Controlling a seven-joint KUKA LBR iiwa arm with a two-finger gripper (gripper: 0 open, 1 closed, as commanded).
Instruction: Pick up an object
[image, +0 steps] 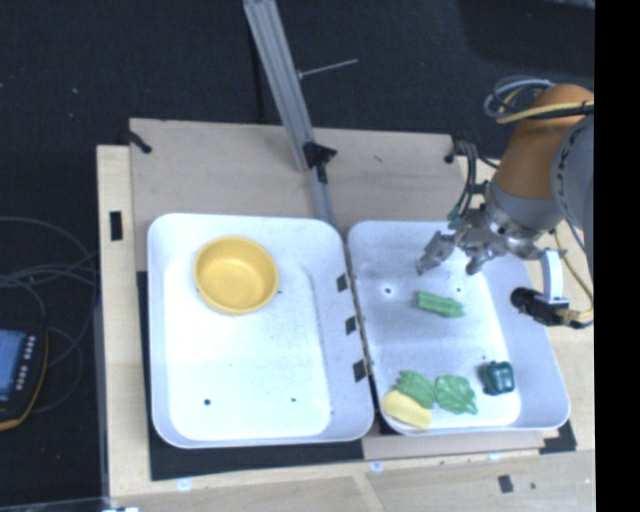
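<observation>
I see my gripper (452, 262) spread, holding nothing; below it lie three green toys (440, 304), one yellow toy (404, 408); far left, one yellow bowl (236, 274).

My gripper (452, 264) hangs spread and bare over the right bin (395, 240), just beyond a green piece (440, 304); a yellow bowl (236, 274) sits in the left bin (250, 400).

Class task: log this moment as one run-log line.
claw: open, holding nothing | nearest: green pepper | right bin | yellow bowl: left bin
</observation>
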